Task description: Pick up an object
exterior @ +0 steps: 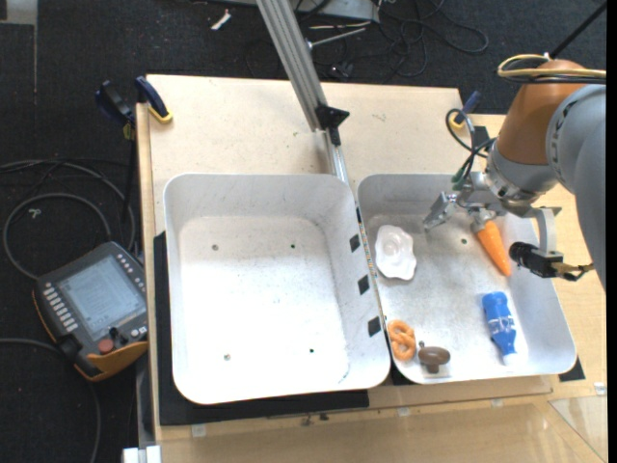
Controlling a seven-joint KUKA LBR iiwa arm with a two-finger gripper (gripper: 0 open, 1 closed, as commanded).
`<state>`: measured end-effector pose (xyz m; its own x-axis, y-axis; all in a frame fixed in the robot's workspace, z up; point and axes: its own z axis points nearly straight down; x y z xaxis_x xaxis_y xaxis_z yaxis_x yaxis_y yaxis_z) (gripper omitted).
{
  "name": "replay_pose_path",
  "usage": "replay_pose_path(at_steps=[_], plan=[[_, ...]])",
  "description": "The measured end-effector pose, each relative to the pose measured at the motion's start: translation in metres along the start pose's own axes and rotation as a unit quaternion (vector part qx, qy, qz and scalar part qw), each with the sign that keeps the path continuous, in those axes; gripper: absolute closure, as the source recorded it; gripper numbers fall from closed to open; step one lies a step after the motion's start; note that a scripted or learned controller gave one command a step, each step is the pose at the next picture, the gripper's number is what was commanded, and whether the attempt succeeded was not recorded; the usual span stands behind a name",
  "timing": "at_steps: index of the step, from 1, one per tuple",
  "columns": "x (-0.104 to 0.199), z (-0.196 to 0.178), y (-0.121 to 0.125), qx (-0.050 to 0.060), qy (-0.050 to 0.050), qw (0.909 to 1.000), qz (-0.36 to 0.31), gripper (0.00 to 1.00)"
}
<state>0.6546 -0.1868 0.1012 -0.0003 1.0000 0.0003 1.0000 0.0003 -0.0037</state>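
The grey arm with its orange band [536, 114] is seen reaching in from three o'clock, and the gripper [456, 206] is being held low over the upper part of the right bin [540, 360], toward that bin's twelve o'clock. Two slim fingers [436, 214] are seen splayed apart, one pointing toward nine o'clock; nothing is being gripped between them.

Five objects are lying in the right bin. An orange carrot-shaped piece [494, 245] is lying just beside the gripper at its four o'clock, partly tucked under the wrist, so whether it is being touched cannot be told. A white crumpled object [395, 253] is resting at the gripper's eight o'clock, near the divider between the bins. A blue object [497, 324] is lying toward the bin's four o'clock. A small orange pretzel-like piece [401, 338] and a brown rounded piece [434, 357] are sitting close together at the bin's seven o'clock, along the lower wall.

The left bin [183, 201] is standing at nine o'clock of the right one.
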Motion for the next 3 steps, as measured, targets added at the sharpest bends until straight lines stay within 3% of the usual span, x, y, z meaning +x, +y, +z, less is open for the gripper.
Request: replay_pose_path(at_steps=[1,3], plan=[[0.0,-0.014,0.002,-0.004,-0.001,1.0,-0.001,1.0],[-0.003,-0.132,0.011,-0.006,-0.002,1.0,-0.001,1.0]])
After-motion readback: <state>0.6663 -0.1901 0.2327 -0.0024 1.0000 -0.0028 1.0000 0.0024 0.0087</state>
